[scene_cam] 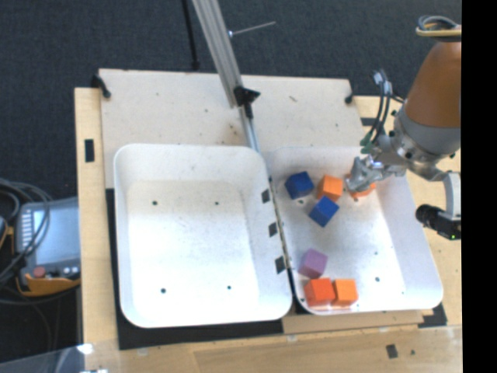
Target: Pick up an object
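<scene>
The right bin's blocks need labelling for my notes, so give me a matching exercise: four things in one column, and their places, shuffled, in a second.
Things:
1. purple block
2. orange pair of blocks
3. gripper
4. left bin

Places:
A. at the right bin's near rim
B. beside the right bin, across the divider
C. just above the orange pair, by the divider
D. over the right bin's far right part, beside an orange block

Pairs: 1-C, 2-A, 3-D, 4-B
</scene>
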Motion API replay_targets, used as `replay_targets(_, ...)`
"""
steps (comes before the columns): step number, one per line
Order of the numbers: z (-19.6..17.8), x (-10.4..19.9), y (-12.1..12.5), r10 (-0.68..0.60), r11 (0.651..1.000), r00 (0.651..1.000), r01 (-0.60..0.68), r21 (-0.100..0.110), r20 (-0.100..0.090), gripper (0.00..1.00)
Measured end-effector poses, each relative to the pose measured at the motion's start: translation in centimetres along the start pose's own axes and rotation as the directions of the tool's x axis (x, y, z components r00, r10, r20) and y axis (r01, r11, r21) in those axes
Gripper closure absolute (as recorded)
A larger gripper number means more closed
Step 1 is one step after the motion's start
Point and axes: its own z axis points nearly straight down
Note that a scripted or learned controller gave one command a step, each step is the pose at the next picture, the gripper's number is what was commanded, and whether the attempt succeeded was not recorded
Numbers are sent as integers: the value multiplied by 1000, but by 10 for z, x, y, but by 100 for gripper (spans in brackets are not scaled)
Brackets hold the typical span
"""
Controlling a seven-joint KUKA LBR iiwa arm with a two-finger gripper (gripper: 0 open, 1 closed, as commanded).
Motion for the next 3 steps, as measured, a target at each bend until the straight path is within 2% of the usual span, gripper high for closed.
replay_targets(1, 1, 50, -19, -1, 1000, 1000, 1, 6, -1, 100)
replay_targets(2, 1, 98, -18, -2, 1000, 1000, 2, 7, -2, 100)
replay_targets(3, 2, 157, -29, -4, 1000, 1000, 4, 8, -3, 100)
